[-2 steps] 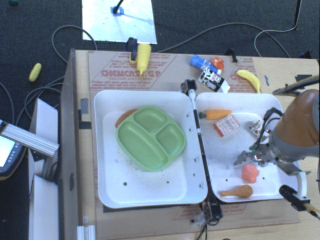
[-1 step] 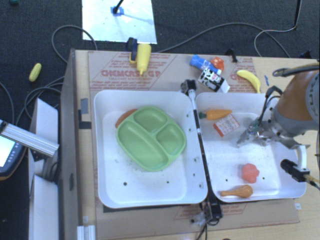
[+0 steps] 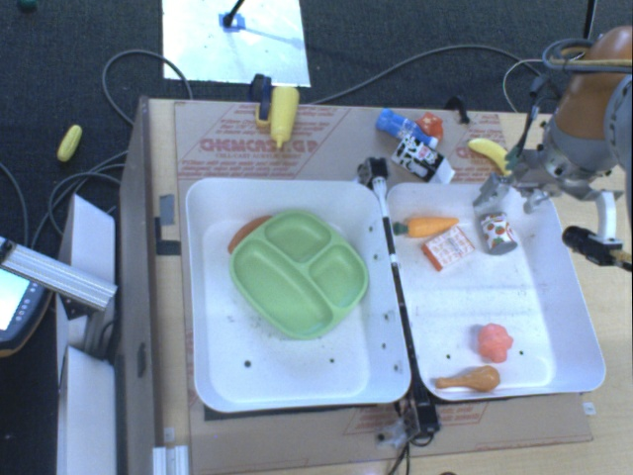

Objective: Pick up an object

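Note:
The right bin [image 3: 569, 305] holds a carrot [image 3: 432, 228], an orange-red box [image 3: 448, 248], a small patterned cup [image 3: 498, 234], a pink lumpy toy [image 3: 495, 340] and a tan drumstick [image 3: 470, 379]. My gripper [image 3: 511, 201] hangs over the bin's far edge, just above and behind the cup. Its fingers [image 3: 489, 196] stand spread apart with nothing between them. In the left bin [image 3: 218, 364] lies a green divided plate [image 3: 299, 273], with an orange piece [image 3: 245, 234] poking out from under its far left edge.
Behind the bins, on the cardboard, lie a banana [image 3: 487, 151], a black-and-white carton [image 3: 420, 156], a blue bottle [image 3: 398, 123] and a yellow bottle [image 3: 282, 112]. A black cable strip [image 3: 391, 255] runs between the bins. Another black part [image 3: 593, 245] juts in at the right.

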Robot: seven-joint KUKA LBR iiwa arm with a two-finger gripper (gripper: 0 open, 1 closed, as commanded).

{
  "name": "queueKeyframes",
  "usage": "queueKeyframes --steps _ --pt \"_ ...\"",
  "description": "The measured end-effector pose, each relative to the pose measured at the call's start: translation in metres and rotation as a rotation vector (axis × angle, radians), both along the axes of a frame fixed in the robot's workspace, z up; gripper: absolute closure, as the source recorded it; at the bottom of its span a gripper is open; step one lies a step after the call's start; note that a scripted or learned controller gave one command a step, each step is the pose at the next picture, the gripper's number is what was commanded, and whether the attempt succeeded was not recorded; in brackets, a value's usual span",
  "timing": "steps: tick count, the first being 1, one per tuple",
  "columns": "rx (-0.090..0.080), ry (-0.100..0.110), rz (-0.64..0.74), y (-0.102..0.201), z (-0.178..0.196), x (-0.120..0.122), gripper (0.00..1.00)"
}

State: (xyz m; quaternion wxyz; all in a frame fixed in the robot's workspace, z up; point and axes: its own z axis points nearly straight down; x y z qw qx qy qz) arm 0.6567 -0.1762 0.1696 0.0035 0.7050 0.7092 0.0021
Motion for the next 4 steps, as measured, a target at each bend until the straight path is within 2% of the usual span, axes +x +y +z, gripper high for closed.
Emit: queueKeyframes --steps 1,2,3,4 --pt "0.001 0.007 -0.004 -0.017 -0.056 0.001 0.0" --pt "-0.004 -0.005 -0.002 0.013 -0.078 0.015 0.0" --pt "-0.003 -0.005 0.003 0.015 -0.07 0.015 1.0" --pt "0.002 0.002 0.0 0.056 -0.005 0.013 1.0"
